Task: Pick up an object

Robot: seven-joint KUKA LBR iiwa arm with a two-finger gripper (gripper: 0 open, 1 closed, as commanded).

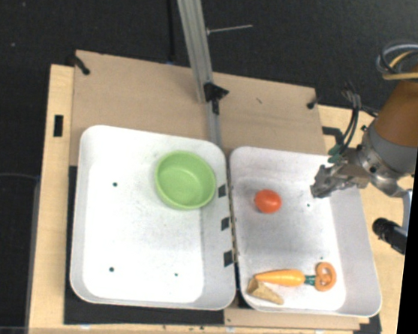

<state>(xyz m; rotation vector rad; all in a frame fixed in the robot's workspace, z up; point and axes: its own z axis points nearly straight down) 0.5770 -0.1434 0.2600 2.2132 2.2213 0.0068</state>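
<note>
In the right bin a small red tomato-like ball lies near the upper left. An orange carrot lies near the front wall, with an orange ring-shaped piece at its right end and a tan wedge just below its left end. My gripper hangs over the bin's upper right part, right of the red ball, with nothing seen between its fingers. A green bowl sits in the left bin at its upper right.
A grey metal pole slants from the top down to the gap between the bins. The bins rest on a wooden bench. Black clips sit along the shared bin edge.
</note>
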